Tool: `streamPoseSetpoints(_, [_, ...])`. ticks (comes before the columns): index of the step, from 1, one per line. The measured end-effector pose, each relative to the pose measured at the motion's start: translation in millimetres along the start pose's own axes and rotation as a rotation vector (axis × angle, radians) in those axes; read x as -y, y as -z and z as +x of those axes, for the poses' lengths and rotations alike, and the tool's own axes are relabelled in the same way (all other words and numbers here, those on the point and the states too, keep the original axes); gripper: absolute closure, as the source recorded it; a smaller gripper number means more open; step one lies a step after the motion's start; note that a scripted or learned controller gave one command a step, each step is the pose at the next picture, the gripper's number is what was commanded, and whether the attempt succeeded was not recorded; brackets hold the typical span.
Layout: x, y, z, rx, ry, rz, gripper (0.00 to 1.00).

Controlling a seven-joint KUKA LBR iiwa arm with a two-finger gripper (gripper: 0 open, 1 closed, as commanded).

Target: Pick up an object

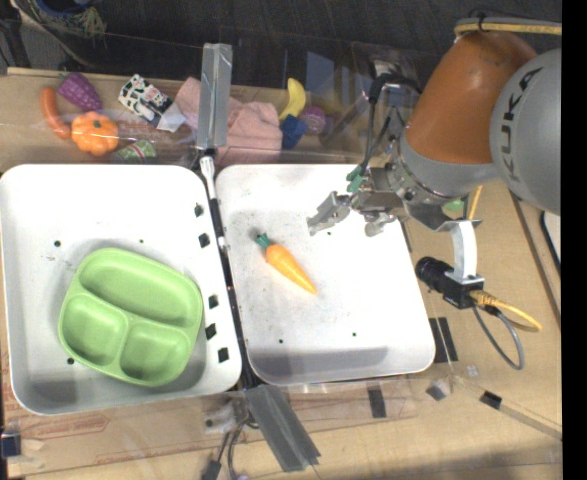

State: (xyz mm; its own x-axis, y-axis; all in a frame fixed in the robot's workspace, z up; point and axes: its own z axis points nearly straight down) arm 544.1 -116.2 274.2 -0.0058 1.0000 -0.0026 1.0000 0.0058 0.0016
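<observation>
Place: a robotics lab bench
Robot: grey and orange KUKA arm (493, 108), gripper (348, 213) over the right white bin (373, 338)
Bench: bare wood (503, 368) with tape marks, cable (503, 318) right of the gripper
Props: toy food pile (98, 128) far left beyond the gripper

orange carrot (290, 266) with green top, lime-green plate (131, 315), white bins (33, 228)

glossy plastic carrot (289, 265) (toy), matt green plate (131, 314)
</observation>
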Motion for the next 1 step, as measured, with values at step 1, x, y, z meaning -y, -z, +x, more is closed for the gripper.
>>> streamPoseSetpoints(1, [-3.0, -84.0, 79.7, -0.002, -0.038, 0.008, 0.0])
